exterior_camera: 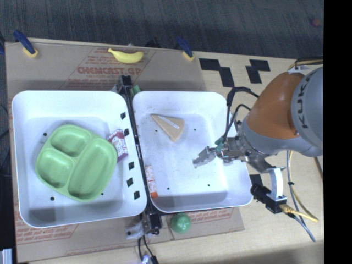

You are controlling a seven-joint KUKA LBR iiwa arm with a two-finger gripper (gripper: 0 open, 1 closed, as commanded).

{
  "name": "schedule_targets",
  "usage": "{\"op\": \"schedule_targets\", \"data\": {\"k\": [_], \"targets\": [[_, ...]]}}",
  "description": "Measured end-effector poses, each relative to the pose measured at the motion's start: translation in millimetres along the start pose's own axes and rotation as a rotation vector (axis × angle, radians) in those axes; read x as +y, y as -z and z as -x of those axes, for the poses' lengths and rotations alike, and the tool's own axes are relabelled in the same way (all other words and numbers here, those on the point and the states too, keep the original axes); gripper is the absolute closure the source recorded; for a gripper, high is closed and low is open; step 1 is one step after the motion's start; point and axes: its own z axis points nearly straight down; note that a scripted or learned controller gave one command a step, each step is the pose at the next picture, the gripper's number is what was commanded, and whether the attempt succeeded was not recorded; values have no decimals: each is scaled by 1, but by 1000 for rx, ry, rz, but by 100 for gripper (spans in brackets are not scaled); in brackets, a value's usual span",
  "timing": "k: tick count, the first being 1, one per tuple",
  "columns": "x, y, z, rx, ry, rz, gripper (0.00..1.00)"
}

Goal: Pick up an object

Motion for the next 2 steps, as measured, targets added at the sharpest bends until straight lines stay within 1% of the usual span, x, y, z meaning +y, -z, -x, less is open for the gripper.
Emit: {"op": "schedule_targets", "data": {"k": [1,2], "targets": [[55,-69,-63,0,4,-2,0],[105,-101,-21,0,-2,0,0]]}}
